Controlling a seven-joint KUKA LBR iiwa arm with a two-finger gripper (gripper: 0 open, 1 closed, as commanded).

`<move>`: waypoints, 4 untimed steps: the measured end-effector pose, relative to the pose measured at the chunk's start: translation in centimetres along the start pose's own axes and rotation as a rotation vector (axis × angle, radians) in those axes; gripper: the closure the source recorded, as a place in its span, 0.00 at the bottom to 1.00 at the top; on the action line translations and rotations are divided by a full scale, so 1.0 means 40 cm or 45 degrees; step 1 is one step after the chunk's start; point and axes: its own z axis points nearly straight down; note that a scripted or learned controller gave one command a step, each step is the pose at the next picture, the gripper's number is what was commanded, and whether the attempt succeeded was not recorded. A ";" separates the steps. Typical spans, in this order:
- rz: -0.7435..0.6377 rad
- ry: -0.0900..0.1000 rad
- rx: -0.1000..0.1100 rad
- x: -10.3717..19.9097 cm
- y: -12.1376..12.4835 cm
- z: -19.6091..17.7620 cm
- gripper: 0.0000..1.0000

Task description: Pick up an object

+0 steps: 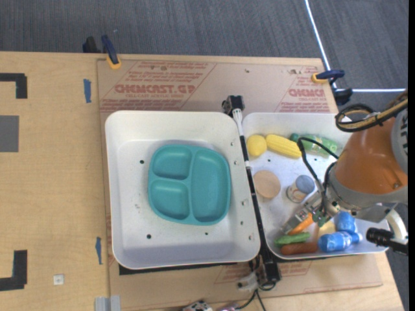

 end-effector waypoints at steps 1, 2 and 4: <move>-0.225 -0.005 -0.003 0.016 0.015 -0.001 0.00; -0.834 -0.007 -0.004 0.017 0.018 -0.001 0.00; -0.514 -0.007 -0.003 0.033 0.029 -0.001 0.00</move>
